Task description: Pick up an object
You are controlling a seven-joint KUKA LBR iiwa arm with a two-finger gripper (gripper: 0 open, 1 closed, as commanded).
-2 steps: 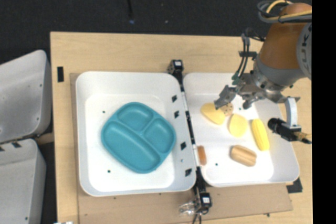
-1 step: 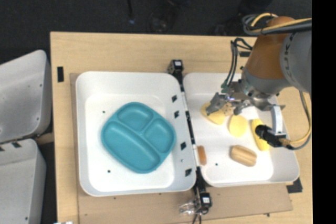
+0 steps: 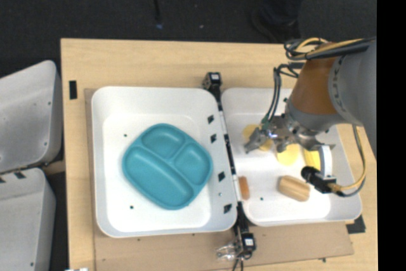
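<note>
My gripper (image 3: 266, 139) hangs low in the right bin (image 3: 304, 218), near its left middle. It sits over a cluster of yellow pieces: one (image 3: 251, 132) pokes out at its left and another (image 3: 290, 155) lies just right of it. A tan wooden cylinder (image 3: 294, 188) lies on its side toward the bin's front, apart from the gripper. A small orange stick (image 3: 243, 187) rests against the bin's left wall. The wrist hides whatever is directly under the gripper.
The left bin (image 3: 101, 136) holds a teal divided plate (image 3: 167, 165). The grey arm with its orange band (image 3: 314, 89) reaches in from the right over the right bin's back half. A black cable (image 3: 330, 184) loops near the wooden cylinder.
</note>
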